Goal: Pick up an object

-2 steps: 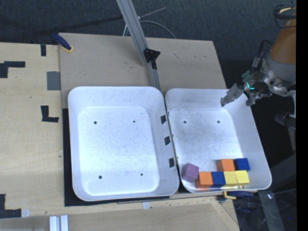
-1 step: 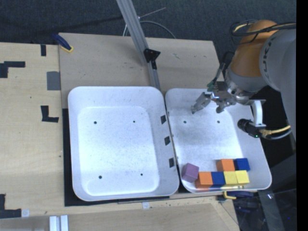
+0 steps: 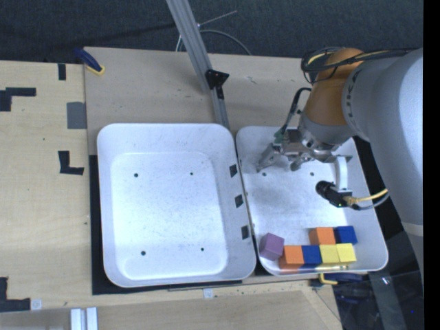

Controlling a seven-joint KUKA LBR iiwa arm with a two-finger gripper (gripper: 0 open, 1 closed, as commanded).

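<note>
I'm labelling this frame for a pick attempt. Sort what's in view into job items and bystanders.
Job: gripper, right bin, purple block, orange blocks, blue blocks, yellow blocks.

Bystanders: left bin, metal pole, black tape marks, blue-and-yellow clip.

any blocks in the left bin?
No: the blocks, such as the purple block, all sit in the right bin along its near edge, away from the left bin.
</note>
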